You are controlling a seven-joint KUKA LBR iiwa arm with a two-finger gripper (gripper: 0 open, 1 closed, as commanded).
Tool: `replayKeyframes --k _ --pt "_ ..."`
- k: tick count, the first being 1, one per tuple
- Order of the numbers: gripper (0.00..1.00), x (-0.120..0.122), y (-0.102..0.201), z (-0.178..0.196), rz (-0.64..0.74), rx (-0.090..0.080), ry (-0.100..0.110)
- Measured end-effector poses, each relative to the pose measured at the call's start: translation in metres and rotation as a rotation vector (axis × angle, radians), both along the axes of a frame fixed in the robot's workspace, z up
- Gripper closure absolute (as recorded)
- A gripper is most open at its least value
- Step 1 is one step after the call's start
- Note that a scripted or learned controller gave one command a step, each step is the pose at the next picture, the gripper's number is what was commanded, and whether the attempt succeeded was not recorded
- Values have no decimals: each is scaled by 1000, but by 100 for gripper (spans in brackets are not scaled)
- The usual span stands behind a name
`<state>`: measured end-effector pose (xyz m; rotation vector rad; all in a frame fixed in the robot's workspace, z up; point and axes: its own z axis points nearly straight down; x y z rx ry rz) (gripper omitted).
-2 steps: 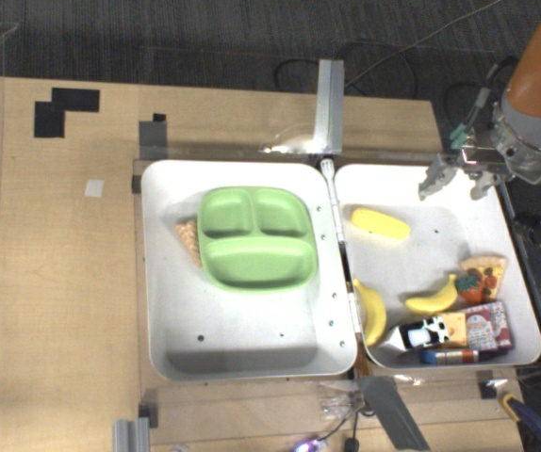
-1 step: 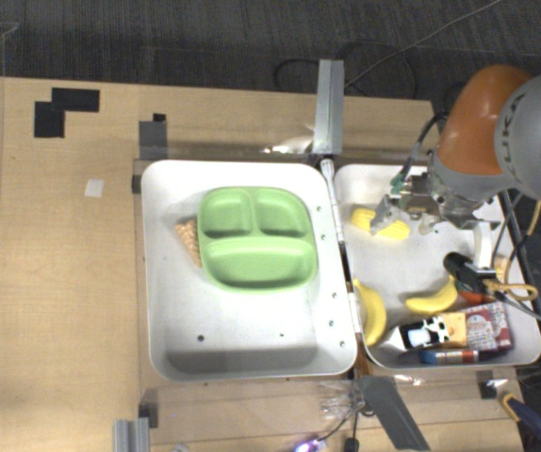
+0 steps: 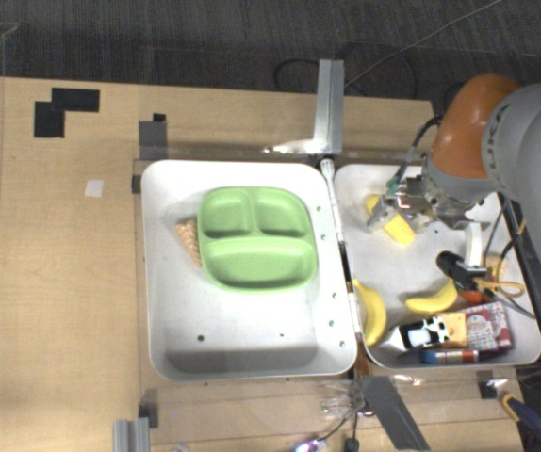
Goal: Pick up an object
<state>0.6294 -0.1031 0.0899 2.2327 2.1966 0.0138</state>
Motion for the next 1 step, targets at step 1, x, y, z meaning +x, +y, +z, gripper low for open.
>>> replayKeyframes --k 1 --pt "100 3 2 13 0 2 -7"
